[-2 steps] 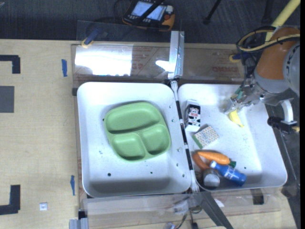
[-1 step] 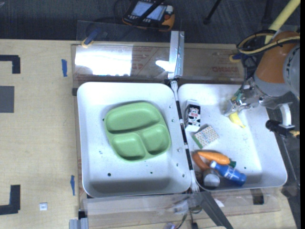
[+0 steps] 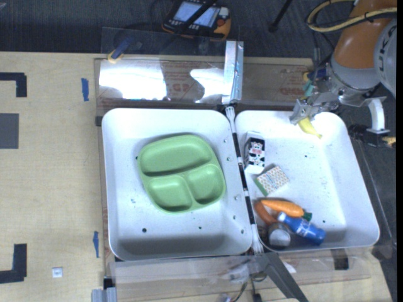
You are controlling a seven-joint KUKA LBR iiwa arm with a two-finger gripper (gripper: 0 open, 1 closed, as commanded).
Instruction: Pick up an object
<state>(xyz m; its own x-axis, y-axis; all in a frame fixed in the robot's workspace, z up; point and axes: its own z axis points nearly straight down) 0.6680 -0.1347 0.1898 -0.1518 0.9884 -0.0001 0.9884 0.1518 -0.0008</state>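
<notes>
The pincer (image 3: 306, 113) hangs over the right bin's (image 3: 352, 187) far corner, its fingers closed on a yellow banana (image 3: 310, 126). A green tray (image 3: 181, 172) fills the left bin (image 3: 119, 187).

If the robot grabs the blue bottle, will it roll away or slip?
The blue bottle lies on its side against the carrot, and it looks round, so a nudge would probably roll it. Its smooth, shiny look suggests it might slip. It seems small, likely light.
</notes>
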